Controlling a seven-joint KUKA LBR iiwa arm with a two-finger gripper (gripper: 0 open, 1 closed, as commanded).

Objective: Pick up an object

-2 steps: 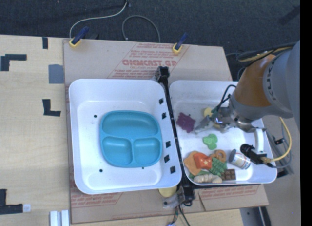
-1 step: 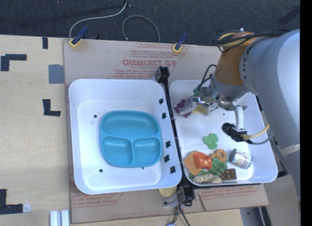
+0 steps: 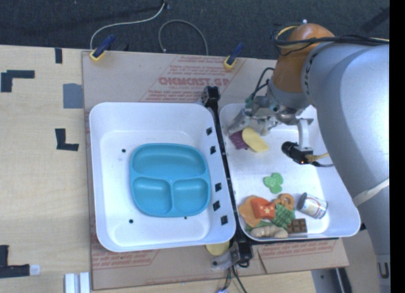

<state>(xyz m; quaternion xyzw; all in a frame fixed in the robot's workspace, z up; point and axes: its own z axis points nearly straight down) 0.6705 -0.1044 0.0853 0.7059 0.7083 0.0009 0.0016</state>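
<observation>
My pincer (image 3: 253,124) hovers over the pale yellow piece (image 3: 255,140) in the right bin (image 3: 329,187); grip state, cannot tell. It looks light, smooth, slippery; I'd grab across its narrow middle.

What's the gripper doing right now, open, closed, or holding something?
Gripper: low in the right bin over the pale yellow piece; grip cannot be told.
</observation>
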